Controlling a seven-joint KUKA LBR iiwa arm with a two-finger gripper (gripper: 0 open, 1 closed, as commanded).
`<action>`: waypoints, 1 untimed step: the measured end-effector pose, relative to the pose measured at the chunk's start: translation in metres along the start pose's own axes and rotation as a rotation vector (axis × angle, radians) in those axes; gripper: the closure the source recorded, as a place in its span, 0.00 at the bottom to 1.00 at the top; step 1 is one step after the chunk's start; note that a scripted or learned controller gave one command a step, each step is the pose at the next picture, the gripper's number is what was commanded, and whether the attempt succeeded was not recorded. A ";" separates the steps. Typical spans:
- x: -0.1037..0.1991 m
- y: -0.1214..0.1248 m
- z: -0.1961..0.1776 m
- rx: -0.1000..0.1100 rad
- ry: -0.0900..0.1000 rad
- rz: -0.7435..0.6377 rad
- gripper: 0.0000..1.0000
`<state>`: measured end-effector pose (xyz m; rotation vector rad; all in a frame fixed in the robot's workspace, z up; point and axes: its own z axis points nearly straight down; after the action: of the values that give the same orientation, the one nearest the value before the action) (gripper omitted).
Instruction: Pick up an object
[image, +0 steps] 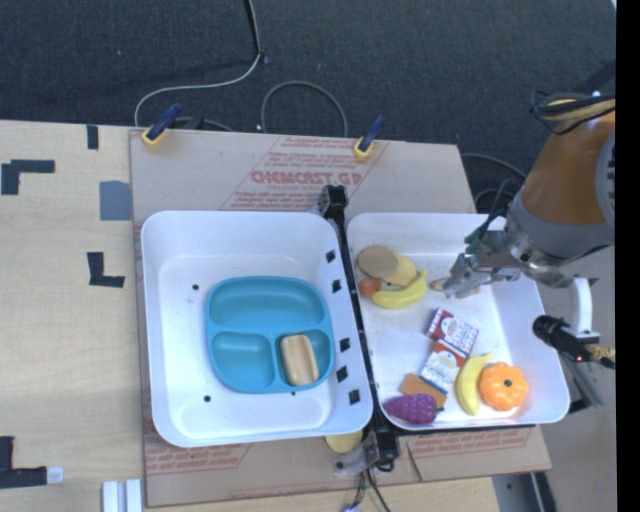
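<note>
Objects are lying in the right bin (520, 300): banana (402, 293), pumpkin (502, 386), cartons (452, 331), grapes (413, 407). Beside it, the left bin (170, 260) is holding a blue tray (250, 320). Whether the hand (455, 285), hovering beside the banana, is wide or narrow, I cannot tell.

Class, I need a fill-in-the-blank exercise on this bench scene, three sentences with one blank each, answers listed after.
1. The blue tray lies in the ____ bin.
2. The bread roll sits in the tray's lower ____ compartment.
3. In the right bin, the pumpkin lies beside a ____ banana.

Missing words: left; right; yellow
</note>
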<state>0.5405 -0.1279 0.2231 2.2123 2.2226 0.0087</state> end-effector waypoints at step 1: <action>-0.002 -0.001 0.007 0.009 0.000 0.003 0.00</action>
<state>0.5396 -0.1297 0.2157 2.2203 2.2231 -0.0008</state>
